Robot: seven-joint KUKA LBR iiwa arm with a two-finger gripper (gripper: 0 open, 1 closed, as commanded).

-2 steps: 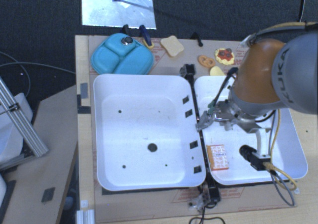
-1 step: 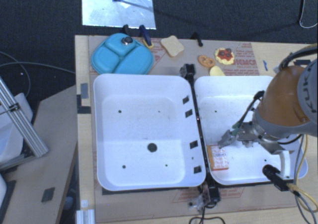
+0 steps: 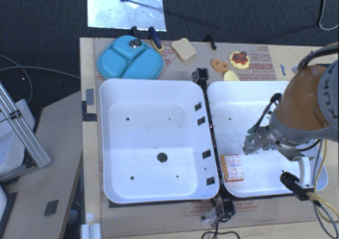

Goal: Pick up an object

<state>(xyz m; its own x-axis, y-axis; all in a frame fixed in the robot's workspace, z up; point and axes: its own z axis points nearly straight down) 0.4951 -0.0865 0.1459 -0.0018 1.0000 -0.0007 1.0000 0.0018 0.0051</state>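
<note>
Below me, the bench [image 3: 90, 126] stood on dark carpet, bearing two shallow white bins: the left bin [image 3: 153, 140] and the right bin [image 3: 249, 111]. My gripper [image 3: 253, 143] hung over the right bin; I cannot tell how it was set. A flat orange packet [image 3: 232, 168], rectangular, lay just beside it toward that bin's near-left corner. Beyond the bins sat a glossy blue plastic tray [image 3: 130, 59] and toy bread [image 3: 184, 49].

Grey arm [image 3: 296, 140], orange band, dark tool [image 3: 253, 142]
</note>
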